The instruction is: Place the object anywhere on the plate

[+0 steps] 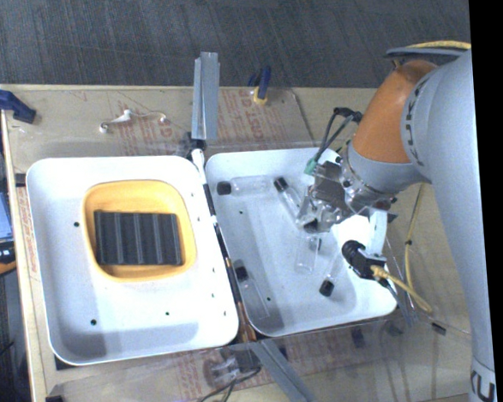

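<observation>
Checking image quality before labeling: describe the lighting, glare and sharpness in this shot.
Camera view: even overhead light; the left bin casts a soft shadow along its lower inside wall. A bright glare spot sits at the bottom edge. The clear objects near the tool in the right bin are washed out against white and hard to resolve.

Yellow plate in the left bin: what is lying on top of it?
On the plate lies a dark ribbed rectangular block, flat and covering most of its middle. The plate's surface beneath the block is hidden. The hand is over the right bin.
</observation>
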`<state>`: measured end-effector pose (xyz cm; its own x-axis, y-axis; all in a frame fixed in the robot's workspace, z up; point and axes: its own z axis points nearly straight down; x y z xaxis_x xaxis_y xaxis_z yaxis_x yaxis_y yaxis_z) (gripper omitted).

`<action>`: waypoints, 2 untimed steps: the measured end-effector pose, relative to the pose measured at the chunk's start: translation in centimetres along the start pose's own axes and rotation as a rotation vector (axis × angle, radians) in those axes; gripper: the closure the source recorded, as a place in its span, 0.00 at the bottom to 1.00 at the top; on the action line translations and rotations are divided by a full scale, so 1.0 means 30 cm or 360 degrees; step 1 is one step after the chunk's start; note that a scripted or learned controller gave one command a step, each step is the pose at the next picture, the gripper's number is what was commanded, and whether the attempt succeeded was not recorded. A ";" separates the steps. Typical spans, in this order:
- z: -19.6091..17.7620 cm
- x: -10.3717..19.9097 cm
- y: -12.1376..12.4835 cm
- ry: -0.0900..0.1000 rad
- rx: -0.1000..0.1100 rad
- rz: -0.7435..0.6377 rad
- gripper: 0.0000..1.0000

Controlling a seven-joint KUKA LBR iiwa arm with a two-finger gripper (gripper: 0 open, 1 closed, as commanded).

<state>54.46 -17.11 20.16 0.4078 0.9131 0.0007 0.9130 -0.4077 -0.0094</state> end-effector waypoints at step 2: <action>-0.140 0.349 0.103 -0.0003 -0.0012 -0.0608 1.00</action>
<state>61.57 -8.83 24.34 0.0380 0.9993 0.0010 0.9993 -0.0380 -0.0016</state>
